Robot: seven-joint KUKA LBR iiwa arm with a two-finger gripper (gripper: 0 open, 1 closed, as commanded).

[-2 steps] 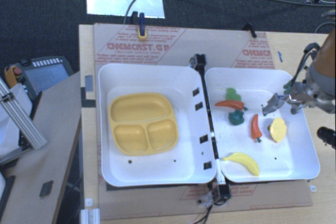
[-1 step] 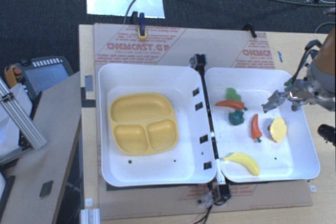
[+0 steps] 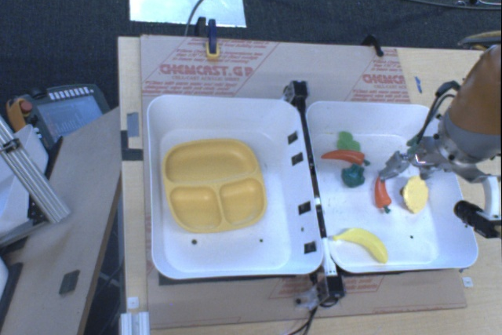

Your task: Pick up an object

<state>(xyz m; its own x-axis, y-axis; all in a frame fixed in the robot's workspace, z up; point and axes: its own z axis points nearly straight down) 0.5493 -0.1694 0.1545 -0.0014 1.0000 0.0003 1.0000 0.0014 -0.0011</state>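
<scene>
Banana [image 3: 362, 242]: one; two red peppers [image 3: 343, 156]; one yellow tray [image 3: 212, 184]

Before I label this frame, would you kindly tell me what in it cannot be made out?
- Tool: small and blurred in the camera view; the state of its grip is unclear.
- Arm: cut off by the right edge.
- Dark green toy: too small to identify.
- Yellow piece beside the tool: its kind is unclear.
- Pendant at the left: its screen is unreadable.
</scene>
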